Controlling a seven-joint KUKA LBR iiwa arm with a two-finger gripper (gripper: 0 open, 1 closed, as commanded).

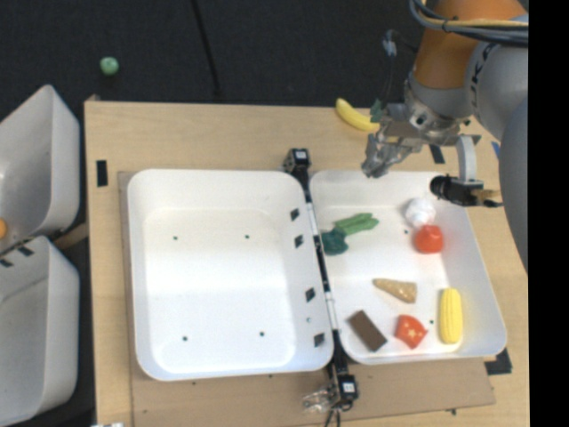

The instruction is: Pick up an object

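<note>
The right bin holds a green toy, a white ball, a red piece, a tan wedge, a brown block, a red pepper-like piece and a yellow corn cob. My gripper hangs above the bin's far edge, well above and behind the green toy. Nothing shows between its fingers.
A yellow banana lies on the bench behind the right bin, just left of the wrist. The left bin sits beside the right one. A black clip sits at the far end of the divider. A green ball lies on the floor, far left.
</note>
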